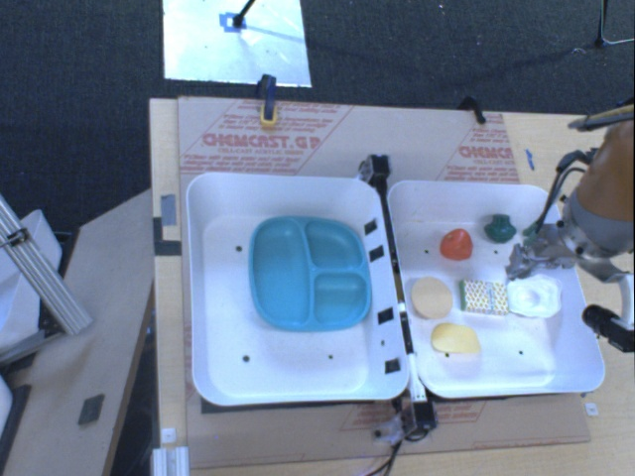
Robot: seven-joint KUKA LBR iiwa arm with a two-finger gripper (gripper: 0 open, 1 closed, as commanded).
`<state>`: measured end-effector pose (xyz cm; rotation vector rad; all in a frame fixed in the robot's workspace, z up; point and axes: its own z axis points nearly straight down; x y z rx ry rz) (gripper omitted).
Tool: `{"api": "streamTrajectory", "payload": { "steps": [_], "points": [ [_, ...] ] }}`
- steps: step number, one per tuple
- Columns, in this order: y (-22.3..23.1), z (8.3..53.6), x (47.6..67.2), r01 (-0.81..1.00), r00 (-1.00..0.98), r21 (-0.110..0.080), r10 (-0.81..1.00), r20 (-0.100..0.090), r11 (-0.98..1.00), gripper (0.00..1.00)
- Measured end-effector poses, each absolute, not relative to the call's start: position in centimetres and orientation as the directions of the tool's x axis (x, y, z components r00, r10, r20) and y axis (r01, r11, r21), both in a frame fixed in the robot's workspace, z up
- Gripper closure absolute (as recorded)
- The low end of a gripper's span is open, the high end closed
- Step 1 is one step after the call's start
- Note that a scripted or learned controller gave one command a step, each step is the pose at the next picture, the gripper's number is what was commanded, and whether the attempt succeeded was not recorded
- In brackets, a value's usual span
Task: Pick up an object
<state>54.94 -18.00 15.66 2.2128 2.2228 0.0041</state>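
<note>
Two shallow white bins sit side by side on the bench, the left bin (213, 296) and the right bin (575, 360), touching along a clipped middle seam. A blue divided plate (308, 271) lies at the centre of the left bin. The grey arm (605, 211) reaches over the right bin's right edge, and its gripper (526, 261) hangs low just above a white object (536, 298) near that edge; whether anything is pinched cannot be told. In the same bin, a tan disc (432, 297) lies near the seam with a yellow piece (454, 339) toward the near edge, a patterned block (483, 297) beside the white object, a red piece (455, 244) and a dark green piece (499, 228) toward the far edge.
</note>
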Motion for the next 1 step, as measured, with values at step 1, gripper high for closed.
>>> {"api": "streamTrajectory", "payload": {
  "steps": [1],
  "points": [
    [-18.16,22.14,55.33,1.0,-0.005,0.009,1.0,-0.003,0.005,1.0]
  ]
}}
